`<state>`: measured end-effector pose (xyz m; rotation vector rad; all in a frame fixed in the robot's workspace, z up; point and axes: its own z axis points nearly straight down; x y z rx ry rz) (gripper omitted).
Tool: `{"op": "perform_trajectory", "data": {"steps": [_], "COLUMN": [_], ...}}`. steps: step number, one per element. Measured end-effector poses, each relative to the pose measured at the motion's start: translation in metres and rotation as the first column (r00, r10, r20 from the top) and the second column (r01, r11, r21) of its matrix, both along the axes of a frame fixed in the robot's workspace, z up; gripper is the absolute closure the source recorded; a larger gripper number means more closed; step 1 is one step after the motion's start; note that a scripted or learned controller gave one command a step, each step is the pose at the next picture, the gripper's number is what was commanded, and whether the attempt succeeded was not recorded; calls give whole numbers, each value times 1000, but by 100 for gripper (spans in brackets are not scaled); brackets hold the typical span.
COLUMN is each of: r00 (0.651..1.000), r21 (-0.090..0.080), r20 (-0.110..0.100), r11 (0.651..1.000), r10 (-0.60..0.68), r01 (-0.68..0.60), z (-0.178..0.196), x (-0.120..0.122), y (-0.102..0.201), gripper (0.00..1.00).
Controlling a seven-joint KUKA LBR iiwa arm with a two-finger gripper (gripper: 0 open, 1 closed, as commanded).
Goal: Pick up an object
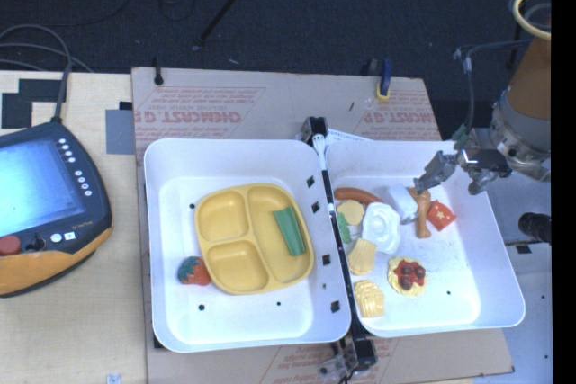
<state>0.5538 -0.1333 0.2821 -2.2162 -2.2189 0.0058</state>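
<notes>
Plastic toy food all over the right bin (504,301), so whatever gets picked is going to be light, stiff and a bit slick, nothing breakable. Closest candidates sit just below and left of the jaws (457,165): an orange carrot-like stick (421,209) lying roughly upright in the view, and a red chunk (440,215) right beside it, touching or nearly so. I'd go for the red chunk across its short sides. The stick looks thin and round, so my guess is it rolls or squirts out unless it's pinched mid-length.

Jaws are spread fairly wide, one finger reaching left toward the stick's top end, the other off to the right. Nothing is between them; they hang over bare bin floor near the back wall.

Further left of the jaws there's a white lumpy piece (381,225), probably too bulky to grab cleanly.
</notes>
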Motion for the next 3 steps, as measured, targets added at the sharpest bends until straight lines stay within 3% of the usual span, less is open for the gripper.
{"op": "perform_trajectory", "data": {"steps": [1,2,3], "r00": [1000,1000,1000], "r21": [1,-1,-4], "r20": [7,18,-7], "r11": [1000,1000,1000], "r10": [3,6,6], "r01": [-3,-6,-6], "z": [80,264,262], "x": [-65,-77,-75], "y": [49,113,112], "gripper": [0,0,100]}}
